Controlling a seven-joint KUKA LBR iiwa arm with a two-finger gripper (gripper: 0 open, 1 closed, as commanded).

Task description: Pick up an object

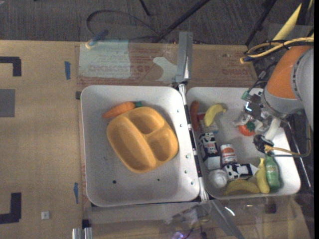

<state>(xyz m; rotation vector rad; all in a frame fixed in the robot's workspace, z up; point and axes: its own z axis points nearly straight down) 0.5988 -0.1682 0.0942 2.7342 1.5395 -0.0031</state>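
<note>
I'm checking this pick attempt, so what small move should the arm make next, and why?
Probably lower straight down a little: the gripper hovers at the right white bin over a small red-orange rounded object, and nothing shows between its fingers.

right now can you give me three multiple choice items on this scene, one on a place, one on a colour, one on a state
1. Where does the carrot lie?
A. in the left bin, beside the plate
B. in the right bin, by the bottle
C. on the bench outside the bins

2. What colour is the divided plate?
A. white
B. yellow
C. green

3. How does the can stand in the right bin?
A. crushed flat
B. lying on its side
C. roughly upright, top facing up

Answers:
1 A, the carrot sits at the plate's upper left edge in the left bin.
2 B, the plate is yellow-orange all over.
3 C, the can's round top shows from above.
</note>
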